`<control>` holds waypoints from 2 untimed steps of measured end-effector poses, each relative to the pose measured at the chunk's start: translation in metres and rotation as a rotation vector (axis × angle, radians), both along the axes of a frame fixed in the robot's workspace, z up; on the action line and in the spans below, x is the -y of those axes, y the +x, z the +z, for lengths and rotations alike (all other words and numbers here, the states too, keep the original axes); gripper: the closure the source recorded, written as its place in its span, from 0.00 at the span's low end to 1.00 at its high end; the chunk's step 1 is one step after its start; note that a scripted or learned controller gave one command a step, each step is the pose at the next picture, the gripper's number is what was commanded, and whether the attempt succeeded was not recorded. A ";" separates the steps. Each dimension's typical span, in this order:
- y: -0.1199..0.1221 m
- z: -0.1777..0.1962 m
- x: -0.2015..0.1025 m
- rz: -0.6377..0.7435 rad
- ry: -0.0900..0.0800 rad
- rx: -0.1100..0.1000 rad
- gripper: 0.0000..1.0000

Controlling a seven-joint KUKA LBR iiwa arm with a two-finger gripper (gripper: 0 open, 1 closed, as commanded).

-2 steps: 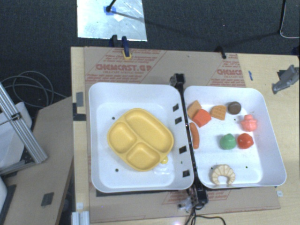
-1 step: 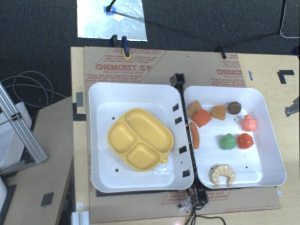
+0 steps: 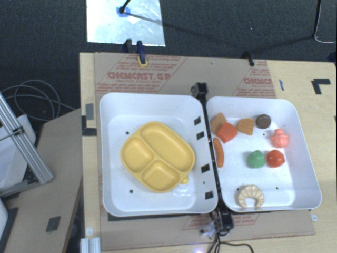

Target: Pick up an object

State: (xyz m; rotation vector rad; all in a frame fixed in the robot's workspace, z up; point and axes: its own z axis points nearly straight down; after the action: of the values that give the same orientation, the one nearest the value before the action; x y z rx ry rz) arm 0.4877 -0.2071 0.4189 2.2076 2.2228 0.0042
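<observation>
Pale wooden bench, seen from above at a slant, topped with a brown cardboard sheet printed in red lettering. Resting on the sheet, side by side and touching along their inner walls: left white bin and right white bin, joined by a row of black clips down the seam. Blue and yellow clamp gripping the far edge of the cardboard, a black clamp further right on the same edge. Black corner mark on bare wood near the right end. Cable ends trailing off the near edge.
</observation>
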 end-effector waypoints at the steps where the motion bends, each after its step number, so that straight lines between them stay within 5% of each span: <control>1: 0.000 0.000 0.000 0.000 0.000 -0.001 0.00; 2: 0.001 0.011 0.000 0.004 -0.002 0.004 1.00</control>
State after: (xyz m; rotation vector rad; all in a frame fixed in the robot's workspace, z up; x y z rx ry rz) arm 0.4885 -0.2073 0.4303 2.1999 2.2242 0.0067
